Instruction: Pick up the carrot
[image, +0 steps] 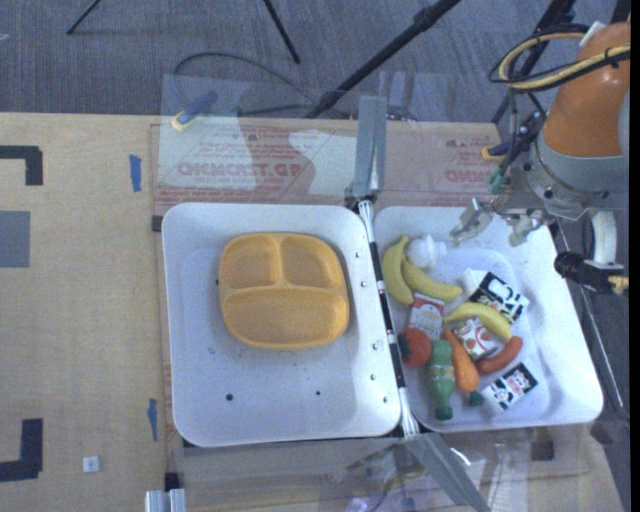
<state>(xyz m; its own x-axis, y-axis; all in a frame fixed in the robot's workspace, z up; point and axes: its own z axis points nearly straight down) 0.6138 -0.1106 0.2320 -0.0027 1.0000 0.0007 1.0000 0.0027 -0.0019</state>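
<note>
The bench (70, 330) is seen from above, bearing two shallow white bins set side by side and touching along a central seam. The left bin (200, 400) is occupied by a single yellow compartment plate (284, 290), divided into two small upper sections and one wide lower section; nothing is held in any of them. The right bin (570, 390) is filled with a cluster of small items. Two bananas are present: a larger one (408, 277) curved along the bin's left wall, and a smaller one (482, 318) lying near the middle. A white object (424, 250), too blurred to identify, is placed just above the larger banana. Two black-and-white cartons (498, 295) (514, 384) are found toward the right side, and a small printed packet (426, 318) is set between the bananas. A sausage (500, 354) is laid diagonally beside the smaller banana. A green bottle (441, 380) is stood near the lower edge, with a tomato (417, 346) just to its upper left. The carrot (463, 365) is located in the lower middle of the right bin, slanted, between the green bottle and the sausage. The arm (585, 120) is extended over the right bin's upper edge; the pincer (496, 220) is shown with its fingers spread wide, nothing between them, well apart from the carrot.
</note>
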